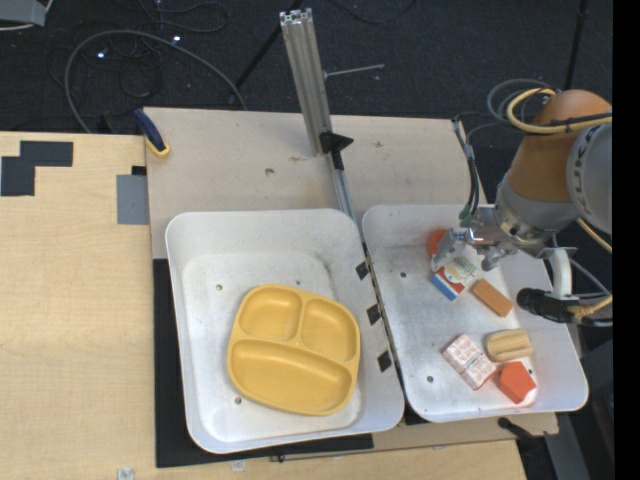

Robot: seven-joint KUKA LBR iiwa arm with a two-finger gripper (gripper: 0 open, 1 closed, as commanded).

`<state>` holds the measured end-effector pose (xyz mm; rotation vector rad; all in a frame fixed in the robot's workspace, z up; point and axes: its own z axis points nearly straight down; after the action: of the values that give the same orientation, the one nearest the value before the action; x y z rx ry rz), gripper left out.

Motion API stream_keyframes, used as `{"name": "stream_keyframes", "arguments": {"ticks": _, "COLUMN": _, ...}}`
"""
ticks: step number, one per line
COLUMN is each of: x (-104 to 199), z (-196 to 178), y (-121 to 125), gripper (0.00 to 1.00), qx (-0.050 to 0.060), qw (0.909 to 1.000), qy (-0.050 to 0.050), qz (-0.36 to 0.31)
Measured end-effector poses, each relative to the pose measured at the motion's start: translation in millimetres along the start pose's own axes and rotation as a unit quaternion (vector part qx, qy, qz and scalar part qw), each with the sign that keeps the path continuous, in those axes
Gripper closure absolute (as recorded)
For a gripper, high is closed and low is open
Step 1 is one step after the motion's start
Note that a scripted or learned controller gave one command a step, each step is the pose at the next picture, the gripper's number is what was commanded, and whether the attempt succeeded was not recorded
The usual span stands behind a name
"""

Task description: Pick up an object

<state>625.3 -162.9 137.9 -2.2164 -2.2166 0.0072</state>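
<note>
Camera view: the one fixed look down on the bench, both bins side by side, the arm coming in from the right.

Arm: grey with an orange band, bent over the far part of the right bin.

Gripper: low over that bin's upper area, right above a small cluster of items.

Fingers: their opening is hidden in the clutter of metal and packaging, so I cannot tell how wide they stand, nor whether anything sits between them.

Nearest target: a blue-and-white carton, lying directly under and slightly to the near-left of the gripper (touching or just clear, I cannot say which). Its long axis runs diagonally, from upper left to lower right.

Beside it: a red-orange piece just left of the gripper, partly covered by it.

Also close: a tan block, just to the near-right of the gripper, long axis on the same diagonal.

Farther off: a pink checkered box, a bread roll and a red block, grouped near the bin's front right corner, well apart from the gripper.

Count, right bin: six loose items, one of each kind.

Count, left bin: one yellow divided tray with three compartments.

Judgement: the carton looks the likeliest pick, since the gripper needs only go down.
</note>
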Motion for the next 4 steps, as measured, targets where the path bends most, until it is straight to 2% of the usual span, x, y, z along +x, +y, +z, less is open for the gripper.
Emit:
{"name": "stream_keyframes", "arguments": {"ticks": 1, "x": 0, "z": -13, "y": 1, "gripper": 1.0, "qx": -0.002, "qw": 1.0, "qy": -0.001, "qz": 0.0}}
{"name": "stream_keyframes", "arguments": {"ticks": 3, "x": -9, "z": -116, "y": -2, "gripper": 1.0, "qx": -0.005, "qw": 1.0, "qy": -0.001, "qz": 0.0}}
{"name": "stream_keyframes", "arguments": {"ticks": 4, "x": 43, "z": -121, "y": -26, "gripper": 1.0, "qx": -0.002, "qw": 1.0, "qy": 0.0, "qz": -0.002}}
